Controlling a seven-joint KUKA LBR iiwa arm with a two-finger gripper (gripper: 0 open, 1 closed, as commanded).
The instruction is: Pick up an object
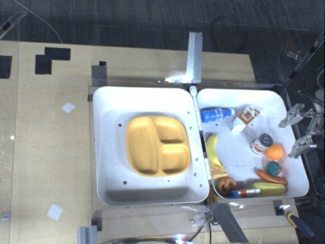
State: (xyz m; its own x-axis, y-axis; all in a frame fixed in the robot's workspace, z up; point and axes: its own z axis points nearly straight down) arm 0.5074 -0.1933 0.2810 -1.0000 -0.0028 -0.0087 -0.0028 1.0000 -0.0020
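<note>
Two white bins: the left bin (104, 136) and the right bin (284, 103).

One yellow tray (156, 145), in the left bin.

In the right bin:
- one blue bottle (216, 114)
- one small carton (248, 115)
- one dark round disc (265, 139)
- one orange ball (274, 152)
- one green ball (273, 168)
- one carrot (270, 177)
- one banana (213, 153)
- one yellow-green pod (269, 187)
- one brown lump (225, 183)
- one marker (245, 192)

Twelve loose things and bins in all, eleven kinds.
</note>
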